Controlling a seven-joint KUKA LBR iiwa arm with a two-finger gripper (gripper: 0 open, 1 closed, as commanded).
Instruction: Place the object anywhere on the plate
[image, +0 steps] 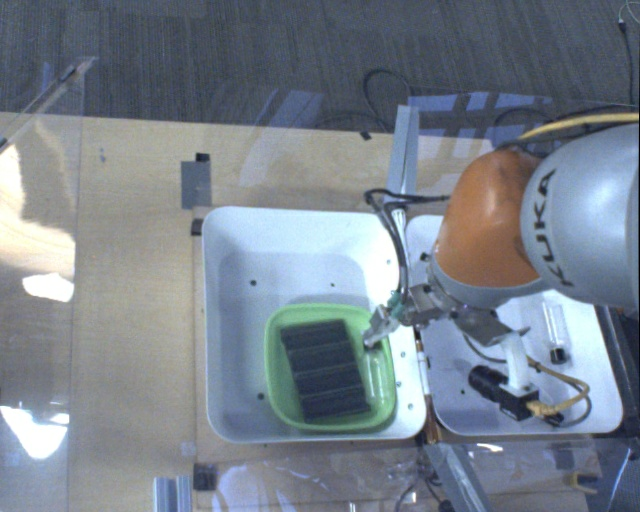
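My claw (378, 328) hangs at the right rim of the green plate (275, 345), in the left bin (230, 300). Whether it is clenched or released I cannot tell; too small, too blurred. The dark ridged object (322, 370) lies flat on the plate, apparently apart from me. Risks, as I judge them: clipping the plate's rim and shoving it, or dragging the object off if anything still catches it.
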